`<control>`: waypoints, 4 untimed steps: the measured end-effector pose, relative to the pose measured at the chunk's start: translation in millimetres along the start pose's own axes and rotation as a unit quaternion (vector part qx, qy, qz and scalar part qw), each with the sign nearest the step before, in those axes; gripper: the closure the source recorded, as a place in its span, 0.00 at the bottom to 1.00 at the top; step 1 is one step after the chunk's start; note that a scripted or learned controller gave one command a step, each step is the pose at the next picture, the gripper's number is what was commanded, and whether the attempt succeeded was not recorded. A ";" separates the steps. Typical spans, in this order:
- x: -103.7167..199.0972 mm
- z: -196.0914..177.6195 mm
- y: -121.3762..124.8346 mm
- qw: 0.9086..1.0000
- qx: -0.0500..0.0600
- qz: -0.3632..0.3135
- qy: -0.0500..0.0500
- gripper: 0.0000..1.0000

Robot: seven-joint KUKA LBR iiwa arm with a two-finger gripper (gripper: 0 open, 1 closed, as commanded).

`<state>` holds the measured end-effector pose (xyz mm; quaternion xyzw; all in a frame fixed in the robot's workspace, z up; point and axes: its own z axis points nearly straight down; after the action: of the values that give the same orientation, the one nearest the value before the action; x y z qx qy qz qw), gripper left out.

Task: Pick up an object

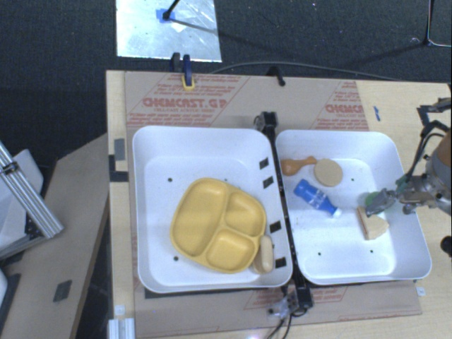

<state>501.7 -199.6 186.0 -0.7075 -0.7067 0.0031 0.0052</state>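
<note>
The bench (233, 94) carries two shallow white bins side by side, separated by a dark central divider strip. The left bin (152, 154) contains a yellow compartment tray (217, 224) with three recesses, lying flat and turned at an angle to the bin walls. A small tan oblong piece (265, 253) lies against the tray's lower right corner, close to the bin's right wall. The right bin (381, 263) contains four items. A round tan disc (328, 172) lies in the upper middle area, with an orange-brown spoon-shaped item (297, 165) just to its left; whether the two touch cannot be determined. A blue tube with a white cap (316, 198) lies diagonally below them, cap end pointing toward the lower right. A pale tan wedge-shaped block (372, 224) lies near the right side of this bin. The arm enters from the right edge of the view, and the gripper (379, 202) is positioned directly above the upper end of the wedge-shaped block, overlapping or touching it in this view. The jaw condition cannot be determined, as the gripper end appears as a blurred greenish-grey mass. No item is visibly lifted off the bin floor. The blue tube lies just left of the gripper, apart from it.
</note>
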 end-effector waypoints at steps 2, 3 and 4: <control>-0.6 51.9 -4.6 1.000 -0.004 -0.001 -0.001 0.00; -5.4 98.1 -1.6 1.000 -0.011 0.001 -0.007 0.00; -1.3 90.2 -2.3 1.000 -0.009 -0.001 -0.003 1.00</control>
<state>498.4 -200.6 95.9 -0.7065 -0.7077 -0.0009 -0.0029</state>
